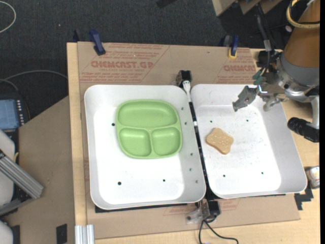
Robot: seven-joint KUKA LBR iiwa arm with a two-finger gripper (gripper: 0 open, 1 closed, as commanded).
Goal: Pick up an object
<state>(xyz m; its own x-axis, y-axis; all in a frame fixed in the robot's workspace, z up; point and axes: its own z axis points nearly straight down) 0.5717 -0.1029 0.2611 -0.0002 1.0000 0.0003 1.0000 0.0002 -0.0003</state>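
Tan, bread-slice-shaped toy (219,140) lies flat in the right bin (284,177), pincer (256,96) above it open and empty

- I work in a robotics lab or test cell, not a home or kitchen.
- Below and left of my jaws, two white bins (152,197) sit side by side on a brown board (152,60) printed with a maker's name.
- Blue clamps (96,42) pin that board down along its far edge, up and left of my jaws.
- Loose cables (25,78) trail over dark carpet (127,9) far to my left.
- An aluminium rail (20,179) lies at the far left, well below my jaws.
- More wires (213,233) hang at the board's near edge.
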